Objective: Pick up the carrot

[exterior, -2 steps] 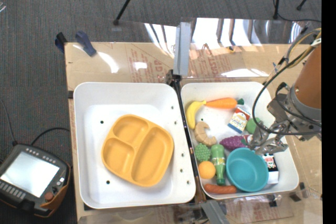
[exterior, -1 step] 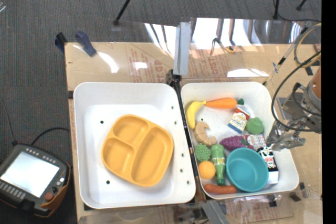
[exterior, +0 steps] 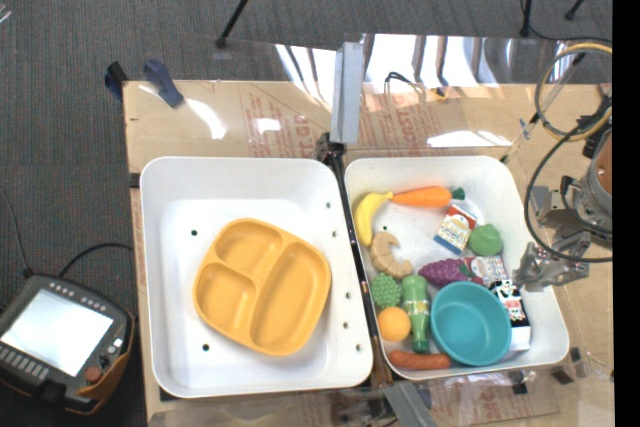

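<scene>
Dark carpet surrounds the cardboard-topped worktop [exterior: 240, 120]. Left bin [exterior: 165, 205]: a yellow divided tray [exterior: 262, 286], lying flat. Right bin [exterior: 500, 171]: the carrot [exterior: 423, 197] lies along the far wall, just beside a banana [exterior: 368, 213], amid other toy food and a teal bowl [exterior: 470, 323]. Claw [exterior: 533, 272] sits over the bin's right rim; grip state cannot be determined.

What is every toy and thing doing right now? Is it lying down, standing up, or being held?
carrot: lying flat at the back of the right bin, not held
banana: lying beside the carrot
teal bowl: upright, open side up
yellow tray: flat in the left bin, compartments bare
orange: resting by the bowl
gripper: at the right bin's right edge, apart from the carrot
</scene>
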Available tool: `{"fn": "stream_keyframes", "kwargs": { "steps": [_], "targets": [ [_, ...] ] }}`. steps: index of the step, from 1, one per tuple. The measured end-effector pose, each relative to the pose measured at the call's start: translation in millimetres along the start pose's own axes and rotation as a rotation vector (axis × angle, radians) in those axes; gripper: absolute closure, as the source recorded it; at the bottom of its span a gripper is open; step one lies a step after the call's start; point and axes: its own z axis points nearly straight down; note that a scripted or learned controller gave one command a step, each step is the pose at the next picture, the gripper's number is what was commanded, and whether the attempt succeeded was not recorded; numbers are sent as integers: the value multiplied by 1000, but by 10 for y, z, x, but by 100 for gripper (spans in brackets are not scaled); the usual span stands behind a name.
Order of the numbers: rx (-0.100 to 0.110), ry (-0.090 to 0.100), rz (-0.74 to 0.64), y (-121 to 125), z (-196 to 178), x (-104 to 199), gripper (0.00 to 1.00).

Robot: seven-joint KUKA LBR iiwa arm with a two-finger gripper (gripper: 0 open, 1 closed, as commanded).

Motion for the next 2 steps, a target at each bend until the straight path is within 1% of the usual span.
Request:
{"fn": "stream_keyframes", "kwargs": {
  "steps": [1,2],
  "targets": [
    [1,-1,-426,-59,-216,-15,100],
    [-3,-1,-705,239,-129,125,100]
  ]
}}
